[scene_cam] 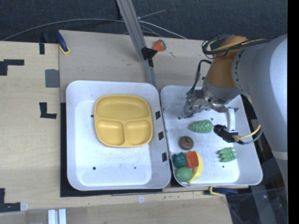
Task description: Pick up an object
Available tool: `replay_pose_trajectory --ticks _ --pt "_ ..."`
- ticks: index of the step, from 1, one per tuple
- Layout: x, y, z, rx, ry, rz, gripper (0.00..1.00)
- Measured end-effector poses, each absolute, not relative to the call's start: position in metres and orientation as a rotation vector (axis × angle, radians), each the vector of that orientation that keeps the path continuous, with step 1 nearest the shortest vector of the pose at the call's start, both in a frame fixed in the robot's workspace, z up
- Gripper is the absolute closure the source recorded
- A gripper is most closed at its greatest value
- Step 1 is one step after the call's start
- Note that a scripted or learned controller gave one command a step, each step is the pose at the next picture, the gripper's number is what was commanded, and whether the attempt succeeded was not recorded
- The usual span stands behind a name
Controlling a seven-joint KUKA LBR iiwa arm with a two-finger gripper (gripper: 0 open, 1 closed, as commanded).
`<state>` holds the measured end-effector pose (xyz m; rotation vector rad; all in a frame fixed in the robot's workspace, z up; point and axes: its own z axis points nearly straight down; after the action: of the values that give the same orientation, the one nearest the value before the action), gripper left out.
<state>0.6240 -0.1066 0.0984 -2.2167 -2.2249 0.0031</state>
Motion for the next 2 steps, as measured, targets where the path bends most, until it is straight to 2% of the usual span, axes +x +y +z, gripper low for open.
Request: replay_pose_trajectory --ticks 1,2 --pt "0.617 -0.106 0.144 -2.222 -2.224 -0.003 1.00" --pt "0.623 -0.105 0.206 -2.222 -2.226 -0.004 1.00"
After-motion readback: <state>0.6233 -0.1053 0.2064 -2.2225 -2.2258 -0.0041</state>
